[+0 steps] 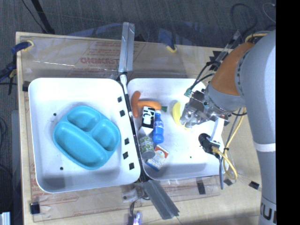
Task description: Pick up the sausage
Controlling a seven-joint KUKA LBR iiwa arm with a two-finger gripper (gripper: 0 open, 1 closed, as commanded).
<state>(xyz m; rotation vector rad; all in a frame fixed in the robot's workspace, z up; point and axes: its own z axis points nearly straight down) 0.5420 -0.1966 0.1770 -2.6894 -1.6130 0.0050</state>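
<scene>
nothing is done yet: the curved reddish-brown sausage (pixel 136 102) lies at the upper left of the right white bin (pixel 197 165), beside an orange carrot-like piece (pixel 151 104). my claw (pixel 190 120) hangs well apart near a yellow lemon (pixel 176 110); i cannot tell its spread.

Illumination is even and bright. The white bins (pixel 75 90) show mild glare. Shadows are soft. Focus is slightly soft overall; the surrounding floor (pixel 140 8) is dim.

Orange sausage (pixel 136 102), blue bottle (pixel 158 129), yellow lemon (pixel 176 111), turquoise plate (pixel 86 136), white bins (pixel 42 125)
</scene>
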